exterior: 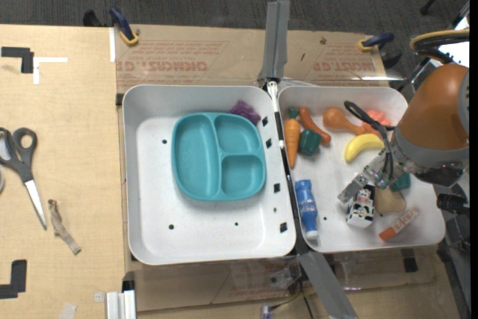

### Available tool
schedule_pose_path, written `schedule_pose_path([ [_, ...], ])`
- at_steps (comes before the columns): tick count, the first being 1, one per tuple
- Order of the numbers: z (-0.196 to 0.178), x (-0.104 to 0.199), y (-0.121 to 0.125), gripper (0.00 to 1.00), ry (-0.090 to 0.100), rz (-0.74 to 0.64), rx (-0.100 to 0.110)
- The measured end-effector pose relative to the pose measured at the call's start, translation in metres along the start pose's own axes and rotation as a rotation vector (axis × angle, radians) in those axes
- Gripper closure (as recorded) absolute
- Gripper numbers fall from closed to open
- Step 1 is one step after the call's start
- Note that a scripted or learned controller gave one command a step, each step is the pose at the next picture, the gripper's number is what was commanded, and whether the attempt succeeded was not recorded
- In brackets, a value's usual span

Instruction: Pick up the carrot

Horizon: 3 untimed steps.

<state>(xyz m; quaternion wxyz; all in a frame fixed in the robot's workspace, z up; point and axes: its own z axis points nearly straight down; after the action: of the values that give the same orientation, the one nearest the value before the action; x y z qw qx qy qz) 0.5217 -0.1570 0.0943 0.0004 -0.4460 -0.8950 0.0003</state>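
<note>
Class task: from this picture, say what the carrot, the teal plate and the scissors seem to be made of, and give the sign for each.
Carrot: probably moulded plastic, a toy; even orange, smooth skin, flat green top.
Teal plate: likely plastic; one uniform colour, rounded moulded dividers, soft sheen.
Scissors: blades look like metal, pale grey and thin; the dark handle loops are perhaps plastic, too small to be sure.

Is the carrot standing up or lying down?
Lying down. The carrot rests flat in the right bin, by the left wall, leafy end at the far side.
</note>
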Motion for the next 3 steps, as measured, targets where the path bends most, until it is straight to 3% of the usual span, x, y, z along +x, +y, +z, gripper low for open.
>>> schedule_pose_path([
  [1, -0.071, -0.079, 0.025, 0.00, -0.003, 0.070, -0.002],
  [2, -0.025, -0.104, 0.067, 0.00, -0.021, 0.151, -0.015],
  [3, 0.001, -0.041, 0.087, 0.00, -0.002, 0.218, 0.000],
])
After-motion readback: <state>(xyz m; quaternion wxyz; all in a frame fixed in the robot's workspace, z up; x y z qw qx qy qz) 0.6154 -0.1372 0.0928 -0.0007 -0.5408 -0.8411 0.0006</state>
